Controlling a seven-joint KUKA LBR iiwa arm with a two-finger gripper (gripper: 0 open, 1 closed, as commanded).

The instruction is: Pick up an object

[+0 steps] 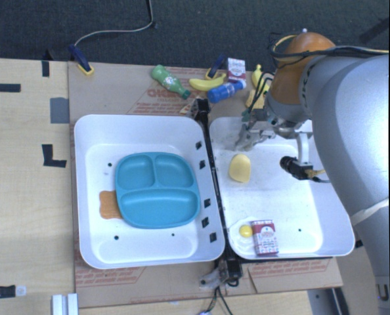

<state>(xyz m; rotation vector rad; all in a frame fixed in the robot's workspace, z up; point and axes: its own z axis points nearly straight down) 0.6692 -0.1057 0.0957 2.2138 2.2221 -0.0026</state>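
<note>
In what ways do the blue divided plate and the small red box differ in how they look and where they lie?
The blue divided plate is wide, rounded and one plain colour; the small red box is far smaller, rectangular and printed red and white. The plate lies in the left bin, partly covering an orange item; the box lies in the right bin, beside a small yellow piece. Both lie flat.

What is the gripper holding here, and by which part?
Nothing visibly held. The gripper hovers just above the lemon in the right bin.
</note>
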